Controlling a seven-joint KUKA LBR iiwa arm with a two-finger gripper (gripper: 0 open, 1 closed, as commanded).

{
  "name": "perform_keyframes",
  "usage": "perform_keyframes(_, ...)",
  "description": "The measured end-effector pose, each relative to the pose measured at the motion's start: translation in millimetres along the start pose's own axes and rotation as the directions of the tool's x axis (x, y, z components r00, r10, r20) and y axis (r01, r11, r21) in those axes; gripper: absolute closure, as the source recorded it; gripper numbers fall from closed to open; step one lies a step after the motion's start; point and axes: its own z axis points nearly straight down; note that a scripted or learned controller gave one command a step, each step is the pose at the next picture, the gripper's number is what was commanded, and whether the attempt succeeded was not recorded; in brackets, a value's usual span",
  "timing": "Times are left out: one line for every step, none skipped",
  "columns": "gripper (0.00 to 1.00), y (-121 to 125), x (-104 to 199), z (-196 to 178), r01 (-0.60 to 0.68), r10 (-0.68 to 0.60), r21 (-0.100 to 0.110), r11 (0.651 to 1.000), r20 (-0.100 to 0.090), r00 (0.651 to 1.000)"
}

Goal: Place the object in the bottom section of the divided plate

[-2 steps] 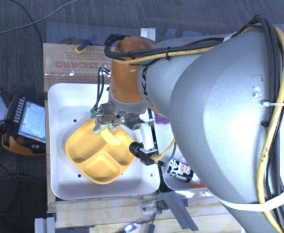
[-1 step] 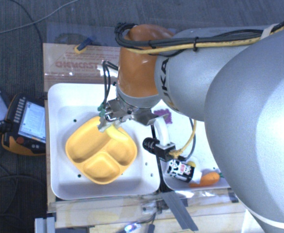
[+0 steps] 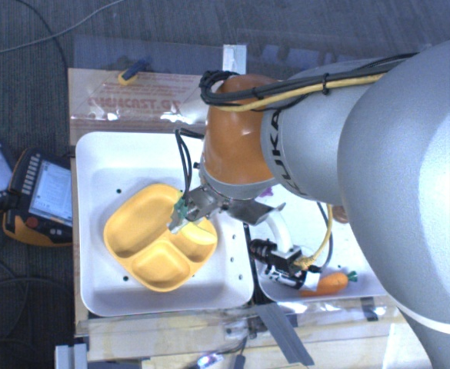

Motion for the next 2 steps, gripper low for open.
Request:
perform_keyframes(0.0,0.1,0.3,-0.2,0.0,0.0,0.0,1.0,-0.001,1.0)
perform_keyframes(0.0,-8.2,50.4,-64.6,-0.087,0.087,-0.003,0.996,0.001,0.996)
